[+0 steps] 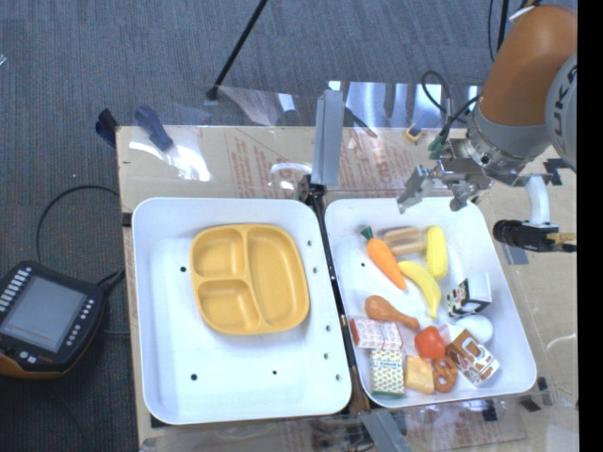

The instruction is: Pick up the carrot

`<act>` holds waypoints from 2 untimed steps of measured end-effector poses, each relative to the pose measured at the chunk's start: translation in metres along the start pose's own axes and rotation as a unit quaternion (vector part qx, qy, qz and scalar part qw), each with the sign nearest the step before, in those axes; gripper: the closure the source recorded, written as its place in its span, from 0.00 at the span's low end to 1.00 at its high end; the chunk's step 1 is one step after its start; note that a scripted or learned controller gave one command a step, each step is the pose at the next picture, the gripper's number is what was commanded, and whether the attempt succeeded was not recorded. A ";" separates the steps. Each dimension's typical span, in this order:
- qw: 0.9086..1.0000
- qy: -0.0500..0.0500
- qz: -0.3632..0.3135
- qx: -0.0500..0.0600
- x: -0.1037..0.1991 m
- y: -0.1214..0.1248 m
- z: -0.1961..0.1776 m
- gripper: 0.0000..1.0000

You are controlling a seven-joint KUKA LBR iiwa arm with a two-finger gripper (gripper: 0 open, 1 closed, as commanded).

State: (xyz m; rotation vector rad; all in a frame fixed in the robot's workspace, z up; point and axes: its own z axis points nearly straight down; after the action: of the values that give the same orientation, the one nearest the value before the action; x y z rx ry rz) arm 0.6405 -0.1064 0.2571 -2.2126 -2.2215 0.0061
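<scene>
The carrot (385, 261) is found lying in the right bin (504, 281), in its upper left part, touching the hot dog (404, 240) and just beside the banana (423, 284). The claw (441, 189) is seen with fingers spread, held above the bin's far rim and grasping nothing. The pick is judged not yet begun: approach, descent, closure and lift all remain.

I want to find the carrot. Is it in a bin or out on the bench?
In. The carrot lies flat inside the right bin, near its back left corner, beside the banana.
</scene>
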 end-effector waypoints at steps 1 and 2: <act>0.986 0.001 -0.165 0.003 0.025 0.002 0.112 0.00; 0.977 -0.001 -0.214 -0.006 -0.008 -0.009 0.169 0.00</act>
State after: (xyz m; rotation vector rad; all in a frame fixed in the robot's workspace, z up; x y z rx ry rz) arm 0.6304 -0.1138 0.0883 -1.6909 -2.6514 -0.0059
